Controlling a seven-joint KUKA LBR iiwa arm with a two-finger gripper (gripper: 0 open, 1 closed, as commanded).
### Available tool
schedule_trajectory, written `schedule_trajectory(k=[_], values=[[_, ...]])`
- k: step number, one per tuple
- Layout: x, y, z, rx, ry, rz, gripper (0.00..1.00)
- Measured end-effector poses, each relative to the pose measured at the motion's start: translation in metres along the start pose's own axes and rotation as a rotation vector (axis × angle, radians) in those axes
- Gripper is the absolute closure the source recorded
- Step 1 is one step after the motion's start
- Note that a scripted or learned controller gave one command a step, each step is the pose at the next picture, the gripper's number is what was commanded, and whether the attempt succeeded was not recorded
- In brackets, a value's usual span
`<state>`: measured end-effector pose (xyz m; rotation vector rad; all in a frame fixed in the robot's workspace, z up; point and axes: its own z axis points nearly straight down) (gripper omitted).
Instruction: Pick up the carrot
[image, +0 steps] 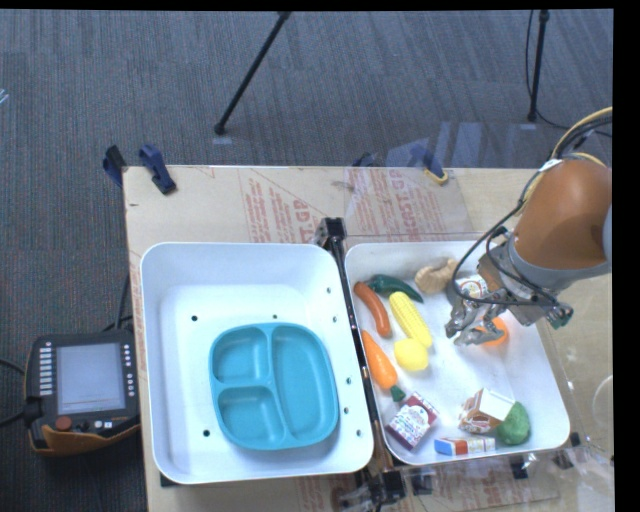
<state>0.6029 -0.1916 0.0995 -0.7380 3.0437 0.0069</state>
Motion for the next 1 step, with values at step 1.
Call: schedule_trajectory(k=[1], values=[[0.0002, 0.0001, 0.0005, 0.0, 0.001, 0.0, 0.0]])
